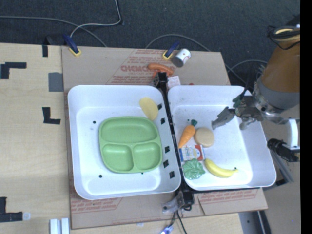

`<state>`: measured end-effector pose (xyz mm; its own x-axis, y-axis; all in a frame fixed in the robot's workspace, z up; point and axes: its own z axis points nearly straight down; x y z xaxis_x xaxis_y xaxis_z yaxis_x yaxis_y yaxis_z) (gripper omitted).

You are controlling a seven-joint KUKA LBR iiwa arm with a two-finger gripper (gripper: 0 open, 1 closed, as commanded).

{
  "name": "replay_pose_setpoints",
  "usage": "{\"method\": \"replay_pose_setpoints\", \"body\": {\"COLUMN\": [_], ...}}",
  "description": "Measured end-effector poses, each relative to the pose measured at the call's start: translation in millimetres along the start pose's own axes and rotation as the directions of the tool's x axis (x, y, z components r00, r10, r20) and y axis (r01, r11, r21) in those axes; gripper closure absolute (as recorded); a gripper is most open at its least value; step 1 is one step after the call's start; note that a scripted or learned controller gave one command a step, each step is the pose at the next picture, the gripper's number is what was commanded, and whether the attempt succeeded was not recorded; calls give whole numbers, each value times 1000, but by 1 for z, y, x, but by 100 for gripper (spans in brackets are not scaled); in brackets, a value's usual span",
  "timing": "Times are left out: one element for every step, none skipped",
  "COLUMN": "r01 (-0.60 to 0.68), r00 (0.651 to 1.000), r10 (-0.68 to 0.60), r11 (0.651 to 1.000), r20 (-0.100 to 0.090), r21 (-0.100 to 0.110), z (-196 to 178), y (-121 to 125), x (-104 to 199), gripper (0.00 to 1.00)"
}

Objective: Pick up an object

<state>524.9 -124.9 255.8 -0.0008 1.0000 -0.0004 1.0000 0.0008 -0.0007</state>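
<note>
Arm [282, 77] angled over right bin [253, 145]

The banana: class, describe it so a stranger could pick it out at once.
Find the right-hand white bin, below the gripper. Along its near edge lies the banana, right of a leafy green toy. It alone is yellow and curved; the carrot is orange.

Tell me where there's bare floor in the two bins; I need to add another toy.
Right bin: open floor right of the banana and bun, below the gripper. Its left side is crowded with the carrot, carton and lettuce. Left bin: the green plate fills the middle; a bare strip runs along the left wall.
</note>
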Motion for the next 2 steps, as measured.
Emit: {"method": "replay_pose_setpoints", "body": {"r01": [1,-1], "r00": [1000,1000], "r10": [-1,1], "r11": [1000,1000], "r20": [-1,3], "r21": [2,-9], "z": [72,167], "y": [44,47], "x": [40,29], "gripper": [0,0]}}
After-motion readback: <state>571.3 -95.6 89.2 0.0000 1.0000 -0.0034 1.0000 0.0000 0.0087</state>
